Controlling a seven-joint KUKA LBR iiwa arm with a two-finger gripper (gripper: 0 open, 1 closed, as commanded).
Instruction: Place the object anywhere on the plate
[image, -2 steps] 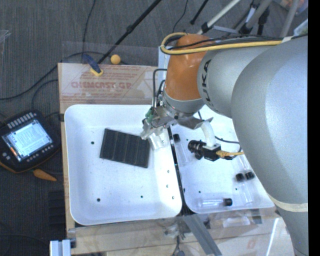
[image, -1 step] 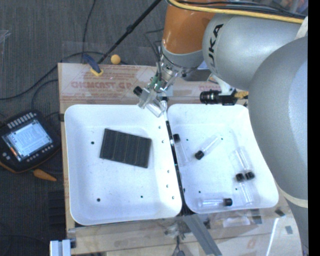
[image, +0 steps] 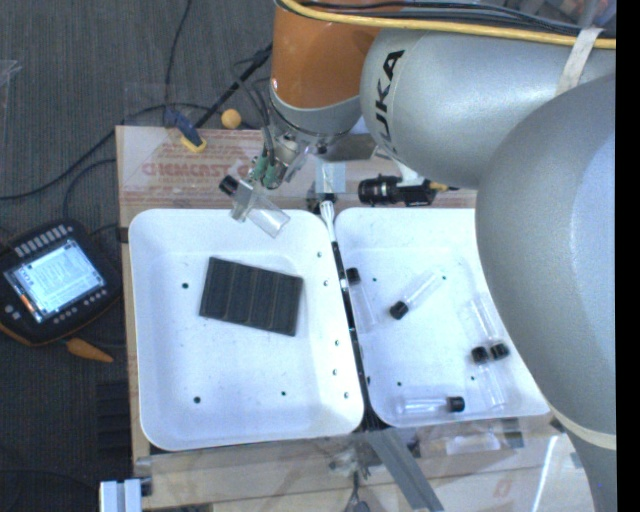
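A dark ribbed rectangular plate (image: 250, 297) lies flat in the left white bin (image: 165, 400), a little left of its middle. A clear vial (image: 264, 215) with a black cap hangs tilted over that bin's back rim, cap toward the left. My gripper (image: 256, 196) comes down from the orange-banded wrist and is shut on this vial, which sits between its fingers. Vial and gripper are beyond the plate's far edge, apart from it.
The right bin (image: 420, 372) holds several more clear vials with black caps, such as one (image: 415, 295) near its middle and one (image: 430, 405) at the front. The arm's grey body covers the right side. A teach pendant (image: 50, 280) lies left of the bench.
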